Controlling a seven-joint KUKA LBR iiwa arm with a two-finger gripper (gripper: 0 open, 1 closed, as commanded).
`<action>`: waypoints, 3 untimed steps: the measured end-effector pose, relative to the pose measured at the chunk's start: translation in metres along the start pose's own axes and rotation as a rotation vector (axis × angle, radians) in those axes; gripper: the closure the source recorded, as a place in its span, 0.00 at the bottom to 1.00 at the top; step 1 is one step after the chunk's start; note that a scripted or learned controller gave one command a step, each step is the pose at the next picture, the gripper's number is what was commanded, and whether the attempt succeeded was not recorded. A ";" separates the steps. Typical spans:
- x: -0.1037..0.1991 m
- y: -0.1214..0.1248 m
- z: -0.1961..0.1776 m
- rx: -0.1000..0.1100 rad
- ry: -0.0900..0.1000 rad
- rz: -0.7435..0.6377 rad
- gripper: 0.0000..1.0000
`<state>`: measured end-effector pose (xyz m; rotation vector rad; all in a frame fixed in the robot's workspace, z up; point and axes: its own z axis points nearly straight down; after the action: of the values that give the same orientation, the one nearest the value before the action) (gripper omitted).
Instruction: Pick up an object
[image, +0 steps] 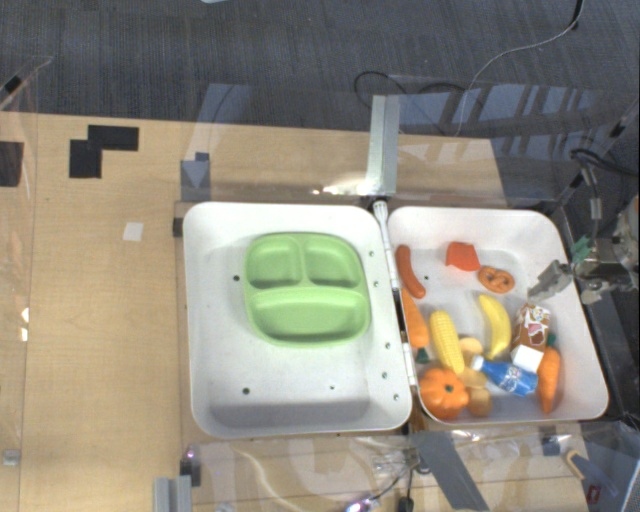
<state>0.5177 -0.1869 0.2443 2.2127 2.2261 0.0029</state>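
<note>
Just arm (612, 262) at bin's (572, 240) edge

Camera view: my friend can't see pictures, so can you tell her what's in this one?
Two white bins sit side by side on a wooden bench: the left bin holds a green divided plate, and the right bin holds toy food, including a banana, corn, a pumpkin and a hot dog. The robot's gripper hovers at the right bin's far-right edge.

Bench: your pale wooden top (100, 300).
On it: left white bin (215, 300) and right white bin (530, 225), touching side by side.
</note>
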 end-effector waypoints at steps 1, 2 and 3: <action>-0.019 -0.030 0.081 0.001 0.000 0.240 0.00; 0.001 -0.001 0.146 -0.010 0.003 0.134 0.00; 0.000 -0.001 0.136 -0.012 0.001 0.136 1.00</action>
<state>0.5176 -0.1873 0.1085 2.3527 2.0658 0.0173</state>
